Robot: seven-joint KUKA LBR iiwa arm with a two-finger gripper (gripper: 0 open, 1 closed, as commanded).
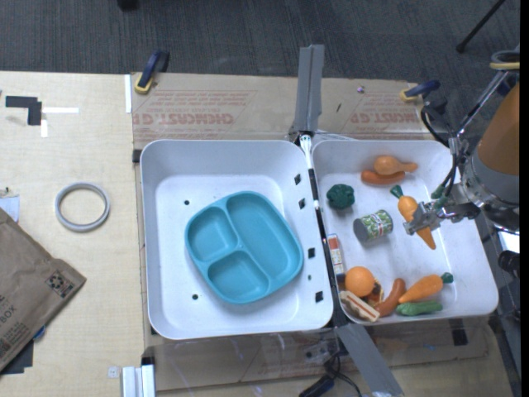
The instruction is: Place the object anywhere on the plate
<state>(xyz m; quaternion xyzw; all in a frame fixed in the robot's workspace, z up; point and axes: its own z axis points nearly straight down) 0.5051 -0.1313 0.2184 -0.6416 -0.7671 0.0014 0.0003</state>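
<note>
A blue three-compartment plate (243,246) lies in the middle of the left bin (165,180). My gripper (426,218) hangs low over the right bin (475,271), directly on top of a small orange carrot with a green top (407,207). The carrot's tip pokes out below the gripper. The grey arm with its orange band (502,139) comes in from the right edge.
The right bin also holds an orange drumstick-shaped toy (387,169), a broccoli (340,195), a green-labelled can (374,225), an orange (359,280), a hot dog (359,306), a second carrot (421,288) and a green pickle (418,308). A tape ring (82,206) lies on the bench at left.
</note>
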